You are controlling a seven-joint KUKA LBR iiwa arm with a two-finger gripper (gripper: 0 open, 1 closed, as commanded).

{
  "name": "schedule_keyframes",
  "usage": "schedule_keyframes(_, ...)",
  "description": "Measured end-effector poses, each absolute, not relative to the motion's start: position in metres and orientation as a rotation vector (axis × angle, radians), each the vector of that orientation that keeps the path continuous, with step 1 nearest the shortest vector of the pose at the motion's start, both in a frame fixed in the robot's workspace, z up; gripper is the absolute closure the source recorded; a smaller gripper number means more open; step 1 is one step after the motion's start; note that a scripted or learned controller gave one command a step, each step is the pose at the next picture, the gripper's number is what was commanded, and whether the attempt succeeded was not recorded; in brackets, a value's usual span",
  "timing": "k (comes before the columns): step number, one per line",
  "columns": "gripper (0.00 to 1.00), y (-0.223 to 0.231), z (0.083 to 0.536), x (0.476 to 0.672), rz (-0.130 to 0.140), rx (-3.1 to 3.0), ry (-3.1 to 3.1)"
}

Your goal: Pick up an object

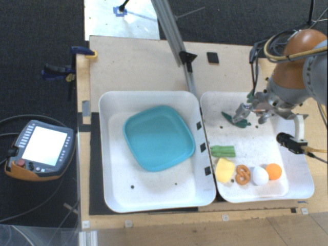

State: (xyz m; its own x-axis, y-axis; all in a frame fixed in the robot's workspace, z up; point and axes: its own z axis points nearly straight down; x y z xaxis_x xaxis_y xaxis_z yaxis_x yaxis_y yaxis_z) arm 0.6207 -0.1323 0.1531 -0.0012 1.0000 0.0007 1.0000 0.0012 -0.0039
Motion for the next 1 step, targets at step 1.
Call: schedule_keyframes(1,0.0,-0.137,0.0919,0.6214,0.004,-2.219,-2.219)
